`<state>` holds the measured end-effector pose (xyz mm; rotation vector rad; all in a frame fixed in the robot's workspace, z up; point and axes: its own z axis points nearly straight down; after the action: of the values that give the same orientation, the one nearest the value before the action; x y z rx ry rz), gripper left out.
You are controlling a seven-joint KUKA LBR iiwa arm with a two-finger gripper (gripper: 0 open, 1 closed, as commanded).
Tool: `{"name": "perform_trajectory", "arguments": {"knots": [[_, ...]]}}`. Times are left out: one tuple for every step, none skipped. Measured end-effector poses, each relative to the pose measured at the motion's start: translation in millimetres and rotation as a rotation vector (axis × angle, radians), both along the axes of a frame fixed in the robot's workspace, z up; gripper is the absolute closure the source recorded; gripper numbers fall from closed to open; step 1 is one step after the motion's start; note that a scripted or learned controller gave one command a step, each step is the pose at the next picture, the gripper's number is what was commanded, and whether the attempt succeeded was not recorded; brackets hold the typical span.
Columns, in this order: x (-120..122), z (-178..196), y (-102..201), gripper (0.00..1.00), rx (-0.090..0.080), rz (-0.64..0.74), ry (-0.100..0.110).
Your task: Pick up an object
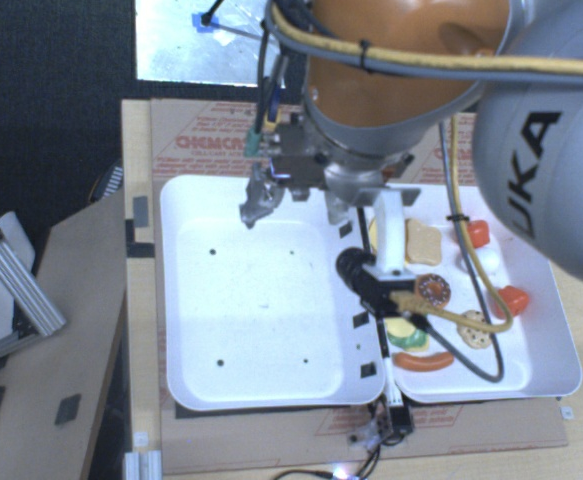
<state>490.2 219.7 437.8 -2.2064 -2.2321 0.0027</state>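
My gripper [256, 208] hangs over the far part of the left white bin [196, 368], near its back rim, below the arm's big orange band. Nothing shows under or in it. The toy food lies in the right bin [556, 363]: a tan toast slice [423, 243], a chocolate donut [433, 289], a cookie [476, 336], a red sausage [423, 361], a green and yellow piece [406, 333], two orange pieces [476, 233] [512, 298] and a small white piece [489, 260].
A black cable [366, 278] hangs from the wrist and loops across the wall between the bins and over the right bin's food. The arm's body covers the right bin's far side. Both bins rest on a cardboard sheet [201, 138].
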Motion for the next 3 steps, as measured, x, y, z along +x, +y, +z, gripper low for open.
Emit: {"name": "perform_trajectory", "arguments": {"knots": [[1.8,14.3,-4.3,1.0,0.001,-0.001,-0.007],[-3.8,49.6,15.5,1.0,0.002,-0.005,-0.008],[-3.7,94.4,14.5,1.0,0.002,-0.006,-0.009]]}}
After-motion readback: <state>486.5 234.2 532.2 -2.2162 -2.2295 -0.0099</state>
